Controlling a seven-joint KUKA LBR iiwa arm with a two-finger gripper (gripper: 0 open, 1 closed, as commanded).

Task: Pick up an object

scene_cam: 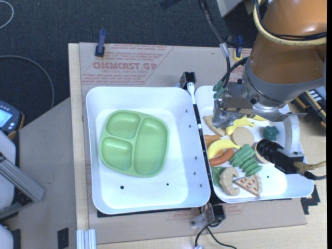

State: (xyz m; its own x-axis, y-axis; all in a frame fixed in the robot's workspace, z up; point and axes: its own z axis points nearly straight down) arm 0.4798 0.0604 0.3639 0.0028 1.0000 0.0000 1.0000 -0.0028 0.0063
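The right white bin (290, 191) holds several toy foods: a yellow banana (244, 122), a round tan biscuit (242, 136), a second banana (221, 148), green beans (247, 160), a pizza slice (249, 183) and a tan piece (210, 124) near the bin's left wall. My gripper (222, 116) hangs low over the far left part of this bin, just above the tan piece and beside the first banana. The wrist hides what lies directly under it. I see nothing lifted.
The left white bin (98, 139) holds a green divided plate (134, 143). A black divider strip (198, 123) runs between the bins. The bulky grey and orange arm (290, 45) covers the right bin's far side. A small teal item (271, 132) lies by the arm.
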